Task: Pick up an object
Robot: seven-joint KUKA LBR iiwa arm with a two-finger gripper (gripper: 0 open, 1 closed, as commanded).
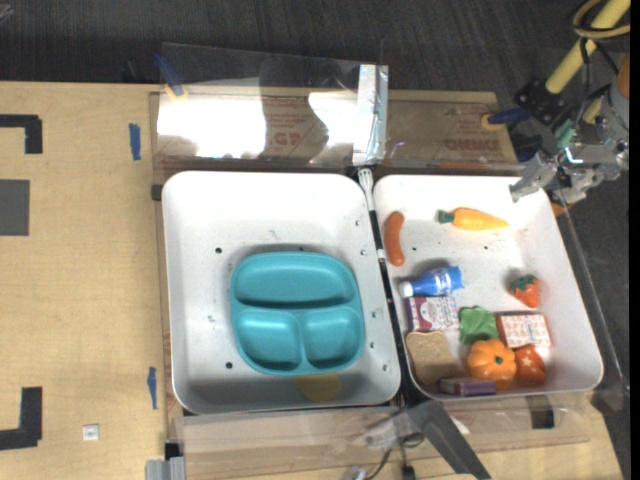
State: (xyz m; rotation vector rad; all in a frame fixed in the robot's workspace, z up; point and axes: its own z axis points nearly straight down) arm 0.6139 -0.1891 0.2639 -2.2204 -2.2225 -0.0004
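Pincer [540, 181] at right bin's [575, 298] 1 o'clock rim, grip state can't tell. Carrot [474, 219] near, at its 8 o'clock. Teal tray [295, 309] in left bin [190, 268].

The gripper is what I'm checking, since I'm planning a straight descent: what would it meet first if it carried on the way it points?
Probably the right bin's back right rim, or bare floor just inside it. The gripper hangs over that corner, seemingly pointing down. The carrot lies well to its left. Depth is unclear.

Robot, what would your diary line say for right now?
gripper: above right bin's far right corner, holding nothing | nearest: toy carrot | left bin: teal divided tray | pick: not started
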